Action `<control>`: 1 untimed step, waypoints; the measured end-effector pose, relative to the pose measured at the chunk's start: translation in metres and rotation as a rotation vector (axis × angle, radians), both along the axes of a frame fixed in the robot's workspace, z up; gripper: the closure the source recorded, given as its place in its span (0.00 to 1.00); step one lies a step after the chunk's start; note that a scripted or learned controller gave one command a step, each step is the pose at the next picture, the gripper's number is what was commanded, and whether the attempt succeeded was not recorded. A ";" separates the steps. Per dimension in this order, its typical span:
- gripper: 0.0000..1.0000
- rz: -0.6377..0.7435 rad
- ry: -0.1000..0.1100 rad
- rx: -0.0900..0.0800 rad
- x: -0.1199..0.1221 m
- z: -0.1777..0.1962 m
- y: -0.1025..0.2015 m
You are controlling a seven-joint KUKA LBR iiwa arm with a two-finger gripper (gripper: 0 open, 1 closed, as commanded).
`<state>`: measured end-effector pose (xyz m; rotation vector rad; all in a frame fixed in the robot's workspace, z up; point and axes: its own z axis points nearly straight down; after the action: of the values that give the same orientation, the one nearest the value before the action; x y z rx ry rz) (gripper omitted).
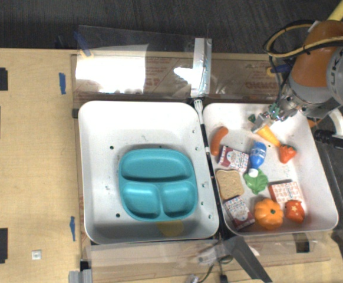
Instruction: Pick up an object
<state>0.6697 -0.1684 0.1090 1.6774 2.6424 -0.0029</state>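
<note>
At the bottom edge of the frame, nearest the camera, a grey bracket (242, 261) juts up toward the seam between the two bins. Just above it, in the lower right part of the frame, the right bin (325, 175) holds a crowd of small toys.

The gripper (276, 114) hangs over the upper middle of that bin; whether it is open or closed cannot be told, since its tip is small and blurred. Right below it lies a yellow-orange piece (267, 134), close to the tip, though contact cannot be made out. A small dark green bit (253, 118) sits just to the left.

Outward from there: a blue bottle (257, 155) stands below the yellow piece, an orange-red sausage shape (218, 138) lies to its left near the bin wall, and a red-orange strawberry-like toy (286, 153) to its right. Lower down come a red-and-white carton (233, 158), a slice of bread (230, 184), a green vegetable (256, 181), another printed carton (284, 190), a third carton (238, 210), a small pumpkin (268, 213) and a red tomato-like toy (294, 211).

The arm (316, 69) rises to the upper right, its orange band beneath yellow cables.

The left bin (101, 122) fills the frame's centre and holds a teal divided tray (157, 183).
</note>
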 end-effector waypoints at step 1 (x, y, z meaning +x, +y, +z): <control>1.00 0.256 0.009 0.002 -0.002 -0.018 0.050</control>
<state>0.6680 -0.1186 0.0907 1.3305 2.8424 -0.0047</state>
